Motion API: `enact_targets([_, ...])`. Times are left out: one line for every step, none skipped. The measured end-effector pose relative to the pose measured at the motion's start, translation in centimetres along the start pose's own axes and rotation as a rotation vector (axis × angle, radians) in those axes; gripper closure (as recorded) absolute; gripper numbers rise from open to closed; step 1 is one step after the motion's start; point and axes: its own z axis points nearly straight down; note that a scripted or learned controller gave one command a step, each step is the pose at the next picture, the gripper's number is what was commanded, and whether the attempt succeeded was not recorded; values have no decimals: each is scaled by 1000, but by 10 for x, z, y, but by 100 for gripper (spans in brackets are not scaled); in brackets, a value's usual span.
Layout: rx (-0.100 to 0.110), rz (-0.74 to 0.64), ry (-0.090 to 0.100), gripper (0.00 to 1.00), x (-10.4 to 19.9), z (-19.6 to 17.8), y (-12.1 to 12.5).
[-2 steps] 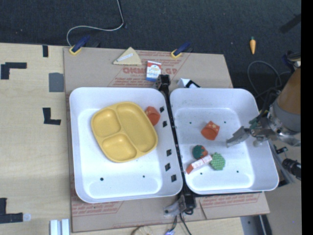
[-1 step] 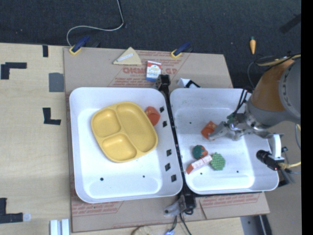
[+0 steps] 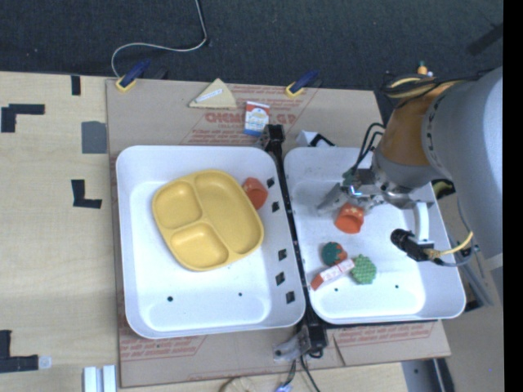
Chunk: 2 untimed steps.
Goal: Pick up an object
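hovering tool [image 3: 353, 196] just above orange cup [image 3: 350, 219] in right bin [image 3: 409, 300]; spread unclear, perhaps apart; best to centre, then descend straight.

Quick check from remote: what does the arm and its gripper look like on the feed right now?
The arm is bulky, rounded and grey, with an orange band above the wrist. Thin cables loop beside the band. The gripper is small, metallic grey, with a bluish spot at its centre.
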Motion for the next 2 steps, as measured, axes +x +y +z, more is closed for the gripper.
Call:
enact_targets([-2,0,-2,100,-1,-10,0])
enact_targets([3,0,2,100,59,-98,15])
